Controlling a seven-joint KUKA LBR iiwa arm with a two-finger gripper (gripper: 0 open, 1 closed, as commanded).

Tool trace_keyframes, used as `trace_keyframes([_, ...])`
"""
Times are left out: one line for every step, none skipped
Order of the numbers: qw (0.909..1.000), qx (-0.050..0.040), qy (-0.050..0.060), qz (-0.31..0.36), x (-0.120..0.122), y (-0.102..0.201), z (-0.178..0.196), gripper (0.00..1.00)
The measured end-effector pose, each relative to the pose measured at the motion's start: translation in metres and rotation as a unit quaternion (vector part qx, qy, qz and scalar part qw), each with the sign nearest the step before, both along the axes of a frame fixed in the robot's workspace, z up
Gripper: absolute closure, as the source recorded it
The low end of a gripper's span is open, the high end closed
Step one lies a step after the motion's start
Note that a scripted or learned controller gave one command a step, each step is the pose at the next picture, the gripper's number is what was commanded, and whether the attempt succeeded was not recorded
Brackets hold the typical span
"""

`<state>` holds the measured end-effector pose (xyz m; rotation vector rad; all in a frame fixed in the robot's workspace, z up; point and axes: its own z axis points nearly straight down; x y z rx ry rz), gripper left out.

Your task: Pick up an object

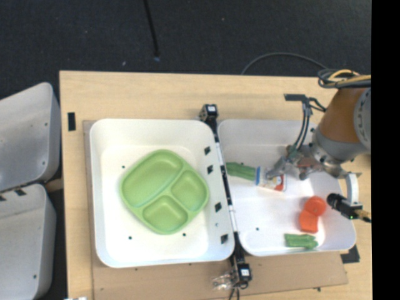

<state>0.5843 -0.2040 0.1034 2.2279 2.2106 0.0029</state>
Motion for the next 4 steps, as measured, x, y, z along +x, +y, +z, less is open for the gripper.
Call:
trace_keyframes([1.0000, -0.0013, -0.005, -0.001, 0.003, -0.001, 0.015, 1.00])
trace_keyframes([1.0000, -0.0007, -0.001, 0.006, 0.007, 0.008, 0.071, 1.00])
trace_keyframes([1.0000, -0.0015, -0.002, 0.006, 0.009, -0.002, 0.133, 1.00])
trace_keyframes([1.0000, -0.0004, 0.000, 0.007, 0.009, -0.003, 0.153, 1.00])
